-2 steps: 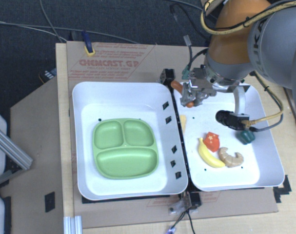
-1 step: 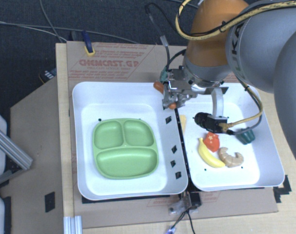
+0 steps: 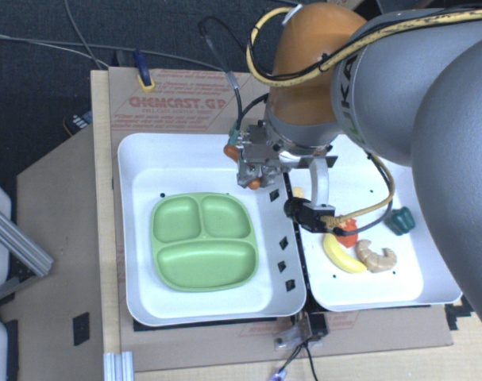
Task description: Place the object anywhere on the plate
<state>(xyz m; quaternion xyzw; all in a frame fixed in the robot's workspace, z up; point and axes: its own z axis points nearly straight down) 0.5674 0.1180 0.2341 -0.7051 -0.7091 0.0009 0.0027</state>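
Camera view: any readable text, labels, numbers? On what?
"CHEMCAST GP": large red print on the brown board behind the left bin; the punctuation between the words is unclear.
Smaller red lines above and below it on the board: too small to read.
Dark lettering on the grey arm near the orange band: mostly cut off, unreadable.

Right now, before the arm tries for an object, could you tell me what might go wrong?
1. The banana, tan piece and red item lie bunched in the right bin, so a grasp could catch two or knock one aside.
2. The green plate sits in the left bin, beyond both raised rims; a low carry might clip them.
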